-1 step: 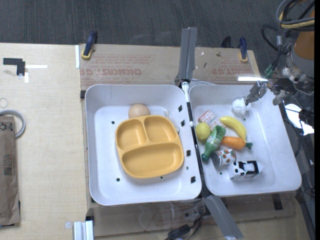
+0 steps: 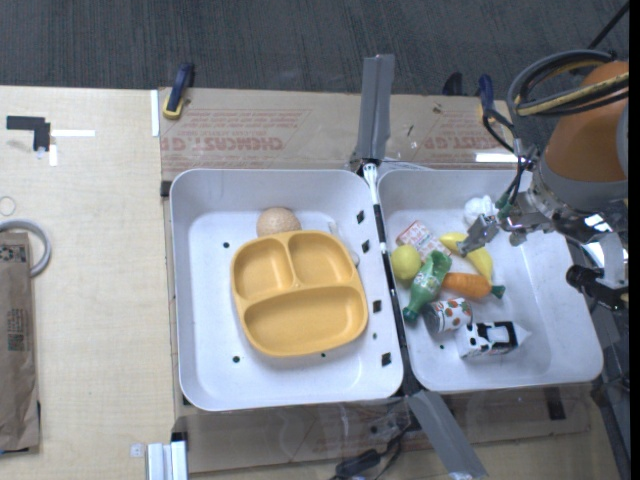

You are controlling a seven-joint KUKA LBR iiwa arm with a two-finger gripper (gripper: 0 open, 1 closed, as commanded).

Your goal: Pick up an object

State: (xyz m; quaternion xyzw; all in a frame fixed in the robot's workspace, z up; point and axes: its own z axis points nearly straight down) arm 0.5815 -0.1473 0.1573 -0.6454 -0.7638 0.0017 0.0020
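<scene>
The pale wood surface [image 2: 90,348] runs to a dark carpeted floor [image 2: 250,18] along its far edge, with a cardboard sheet [image 2: 260,128] lying under the two bins and a brown paper bag [image 2: 18,338] at the surface's left edge. The left bin [image 2: 195,298] holds a yellow divided plate [image 2: 298,293] at its centre and a tan ball [image 2: 278,220] touching the plate's far rim. The right bin [image 2: 560,353] holds a cluster near its middle: a green bottle [image 2: 427,282], an orange carrot [image 2: 467,285], a lemon [image 2: 406,261], a yellow banana [image 2: 478,258], a red-and-white packet [image 2: 414,235] and a black-and-white cow toy [image 2: 490,338] toward the near edge. The gripper [image 2: 484,230] hovers over the banana by the bin's far side; whether its fingers are parted or closed cannot be told.
</scene>
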